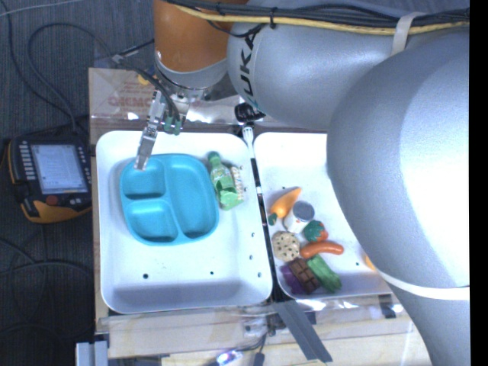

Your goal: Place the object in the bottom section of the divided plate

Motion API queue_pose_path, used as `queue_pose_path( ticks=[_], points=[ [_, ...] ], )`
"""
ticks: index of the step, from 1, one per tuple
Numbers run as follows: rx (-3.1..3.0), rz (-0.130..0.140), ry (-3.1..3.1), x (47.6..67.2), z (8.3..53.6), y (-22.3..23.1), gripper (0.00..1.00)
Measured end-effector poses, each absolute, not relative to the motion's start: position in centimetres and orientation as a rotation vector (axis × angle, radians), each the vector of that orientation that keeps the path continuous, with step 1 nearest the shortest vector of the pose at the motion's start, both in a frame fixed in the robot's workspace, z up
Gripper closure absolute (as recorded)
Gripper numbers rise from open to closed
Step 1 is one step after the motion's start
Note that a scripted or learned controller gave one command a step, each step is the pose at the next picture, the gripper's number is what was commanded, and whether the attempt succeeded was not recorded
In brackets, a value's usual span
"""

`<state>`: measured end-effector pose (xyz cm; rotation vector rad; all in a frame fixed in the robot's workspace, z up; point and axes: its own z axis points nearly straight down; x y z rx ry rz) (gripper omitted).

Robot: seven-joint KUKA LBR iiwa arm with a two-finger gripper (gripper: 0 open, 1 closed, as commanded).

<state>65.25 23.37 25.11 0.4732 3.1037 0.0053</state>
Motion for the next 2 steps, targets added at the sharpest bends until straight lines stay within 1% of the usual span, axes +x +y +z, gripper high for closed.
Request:
queue_pose_path(
  ticks=[2],
  points=[
    [0.474,0.005,3.104,65.25,25.1,23.36,0.0]
  ],
)
